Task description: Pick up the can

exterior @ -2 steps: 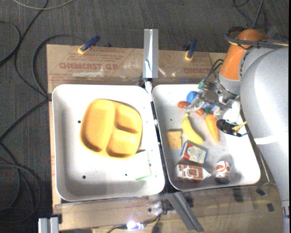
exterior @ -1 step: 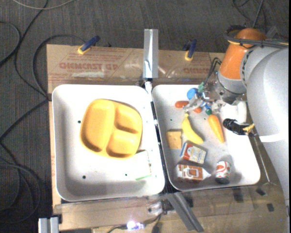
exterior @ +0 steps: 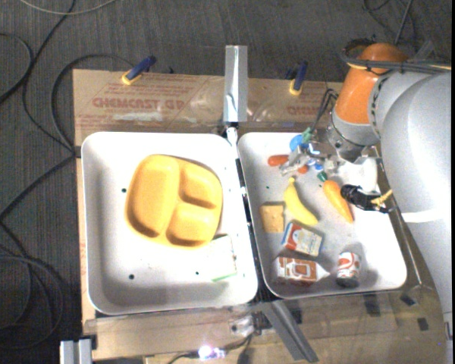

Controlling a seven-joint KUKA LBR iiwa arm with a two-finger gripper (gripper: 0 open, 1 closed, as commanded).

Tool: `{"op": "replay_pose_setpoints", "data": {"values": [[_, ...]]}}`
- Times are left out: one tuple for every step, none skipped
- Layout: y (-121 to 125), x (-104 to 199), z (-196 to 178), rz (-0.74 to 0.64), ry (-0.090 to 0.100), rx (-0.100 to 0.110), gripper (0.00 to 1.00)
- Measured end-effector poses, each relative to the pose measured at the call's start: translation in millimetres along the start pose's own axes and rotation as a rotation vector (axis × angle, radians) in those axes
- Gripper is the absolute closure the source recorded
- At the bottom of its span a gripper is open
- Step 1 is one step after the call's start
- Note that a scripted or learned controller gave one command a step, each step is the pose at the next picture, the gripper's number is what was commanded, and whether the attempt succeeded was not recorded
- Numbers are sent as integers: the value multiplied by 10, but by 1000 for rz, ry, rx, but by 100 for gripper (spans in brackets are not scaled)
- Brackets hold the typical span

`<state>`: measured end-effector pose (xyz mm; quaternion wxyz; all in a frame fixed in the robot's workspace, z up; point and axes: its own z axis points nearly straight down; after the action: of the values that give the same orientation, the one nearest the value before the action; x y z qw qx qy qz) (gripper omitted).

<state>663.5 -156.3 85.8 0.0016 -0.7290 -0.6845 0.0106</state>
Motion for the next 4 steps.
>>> {"op": "replay_pose_setpoints", "data": {"values": [[14, -55, 0, -108, 6, -1, 0], [-451, -4, -266, 103, 14, -13, 0], [-1391, -608, -84, 46, 20, -10, 0], [-702, -412, -12, 82, 11, -26, 0]]}}
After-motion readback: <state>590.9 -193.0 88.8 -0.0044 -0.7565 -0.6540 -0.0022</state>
